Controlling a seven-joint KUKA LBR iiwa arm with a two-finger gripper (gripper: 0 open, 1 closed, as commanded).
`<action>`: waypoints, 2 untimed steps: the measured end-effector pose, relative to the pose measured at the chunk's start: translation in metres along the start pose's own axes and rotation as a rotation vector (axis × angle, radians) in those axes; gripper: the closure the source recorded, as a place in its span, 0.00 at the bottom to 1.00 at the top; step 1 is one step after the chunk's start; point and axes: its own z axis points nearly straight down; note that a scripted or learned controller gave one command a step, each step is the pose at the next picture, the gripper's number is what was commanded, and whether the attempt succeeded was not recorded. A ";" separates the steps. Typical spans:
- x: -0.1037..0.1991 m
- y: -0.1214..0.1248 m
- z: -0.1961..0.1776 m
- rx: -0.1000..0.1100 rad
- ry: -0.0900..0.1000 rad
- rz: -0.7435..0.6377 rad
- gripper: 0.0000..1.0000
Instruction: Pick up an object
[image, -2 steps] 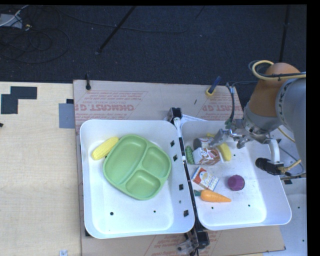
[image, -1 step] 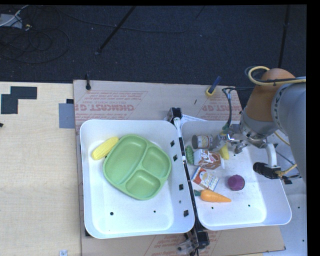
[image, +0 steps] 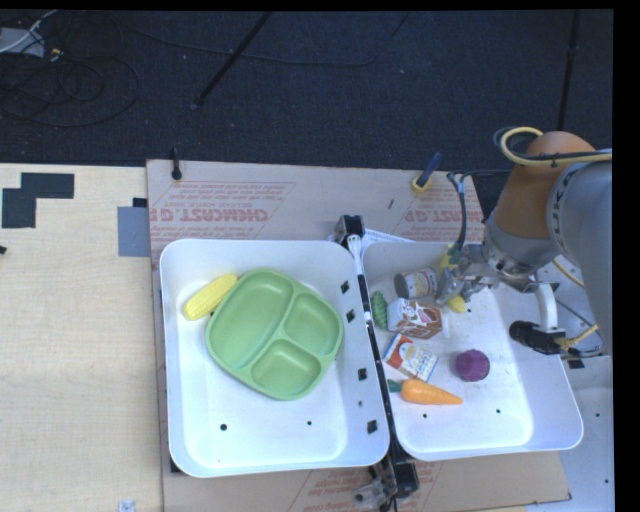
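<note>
Purple and round, the plum (image: 472, 364) lies in the right bin (image: 540, 425), apart from the carrot (image: 432, 393) and packets (image: 410, 355). It looks light, smooth, probably hard plastic and prone to slip, so a grip across its middle seems best. The gripper (image: 458, 288) hangs over the bin's far side near a small can (image: 412, 284); its state I cannot tell.

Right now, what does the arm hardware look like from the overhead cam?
Grey KUKA arm entering from the right, a rounded orange band above the wrist, a pale yellow cable loop on top. Small metallic gripper with thin wires along it.
</note>
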 end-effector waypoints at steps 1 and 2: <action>0.039 -0.038 -0.019 -0.005 0.000 0.003 1.00; 0.101 -0.042 -0.091 -0.008 0.000 0.003 1.00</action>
